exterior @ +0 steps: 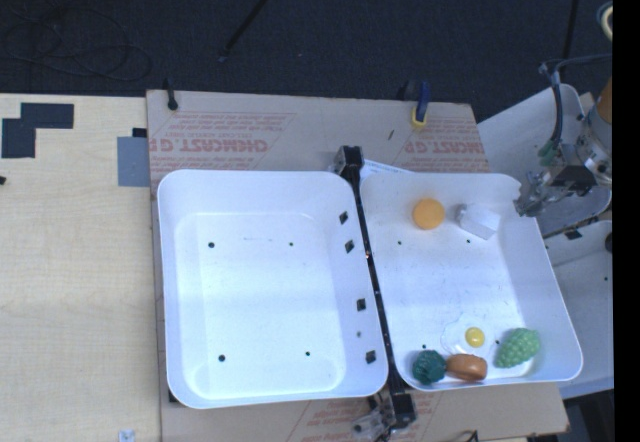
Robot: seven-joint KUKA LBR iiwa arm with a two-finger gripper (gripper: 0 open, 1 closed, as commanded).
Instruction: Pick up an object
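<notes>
Orange ball (428, 213), right bin (545, 270): likely light, smooth, prone to roll; I'd grip across its middle. My gripper (545, 188) hangs beside the bin; opening: cannot tell.

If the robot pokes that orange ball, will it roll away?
Probably. The orange ball looks round and smooth and lies on the flat floor of the right bin, so a nudge would likely send it rolling. It has open floor around it, so it could travel until a wall stops it. It may also slip from the gripper.
</notes>
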